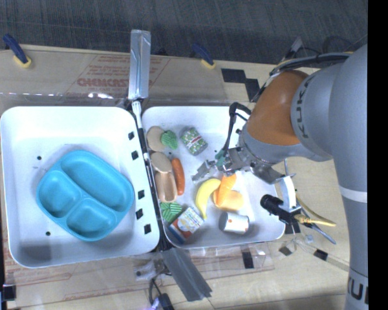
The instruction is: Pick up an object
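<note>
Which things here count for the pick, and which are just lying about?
For the pick: gripper; in the right bin, banana, hot dog, orange block, white cup, green pieces.
Lying about: blue divided tray, left bin, blue clamps.

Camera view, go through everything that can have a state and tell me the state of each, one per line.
Blue divided plate: flat in the left bin, nothing on it.
Banana: lying in the right bin.
Hot dog: lying flat.
White cup: on its side.
Gripper: low over the right bin.
</note>
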Controlling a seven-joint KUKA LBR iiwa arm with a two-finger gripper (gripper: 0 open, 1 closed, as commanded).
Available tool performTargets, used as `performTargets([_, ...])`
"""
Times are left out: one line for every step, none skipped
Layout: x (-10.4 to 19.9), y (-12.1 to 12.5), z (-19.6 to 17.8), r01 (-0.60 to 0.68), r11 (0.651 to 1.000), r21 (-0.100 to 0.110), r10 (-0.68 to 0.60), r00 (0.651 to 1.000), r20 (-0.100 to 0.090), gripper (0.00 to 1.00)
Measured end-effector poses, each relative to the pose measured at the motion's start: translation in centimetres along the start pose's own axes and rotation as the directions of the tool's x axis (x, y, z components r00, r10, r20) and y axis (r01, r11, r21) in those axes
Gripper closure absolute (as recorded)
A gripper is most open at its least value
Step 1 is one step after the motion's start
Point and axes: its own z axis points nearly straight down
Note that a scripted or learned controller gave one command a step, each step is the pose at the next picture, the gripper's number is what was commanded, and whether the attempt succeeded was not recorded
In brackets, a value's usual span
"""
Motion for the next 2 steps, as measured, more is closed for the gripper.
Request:
performTargets([-0.88, -1.92, 5.1, -0.051, 0.999, -0.005, 0.051, 0.999, 0.0, 0.0])
performTargets([-0.93, -1.86, 4.11, -0.047, 0.999, -0.005, 0.047, 0.999, 0.001, 1.0])
